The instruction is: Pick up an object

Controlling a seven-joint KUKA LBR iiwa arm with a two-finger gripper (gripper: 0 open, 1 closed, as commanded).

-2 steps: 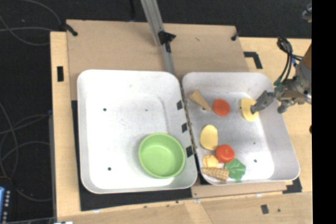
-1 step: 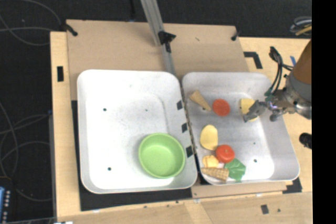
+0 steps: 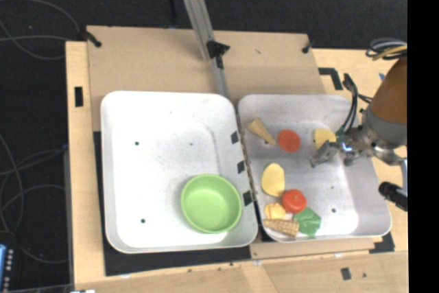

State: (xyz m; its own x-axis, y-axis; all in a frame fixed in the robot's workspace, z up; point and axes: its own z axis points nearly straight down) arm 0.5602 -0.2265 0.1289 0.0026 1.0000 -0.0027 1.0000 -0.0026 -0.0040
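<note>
The gripper point(image 3: 322, 158) sits low in the right bin point(image 3: 343, 216); its state cannot be told. The nearest object, a pale yellow piece point(image 3: 324, 136), lies just beside the far wall point(image 3: 295, 101), risking a glancing miss. Open floor lies toward the near-right corner; clustered toy food point(image 3: 291, 213) crowds the near-left.

Two bins side by side on the bench point(image 3: 171, 62). Left bin point(image 3: 151, 127) has a bowl point(image 3: 211, 203) near its front right corner. Right bin point(image 3: 343, 216) holds the small stuff, with my pincer point(image 3: 328, 154) over its back half.
</note>
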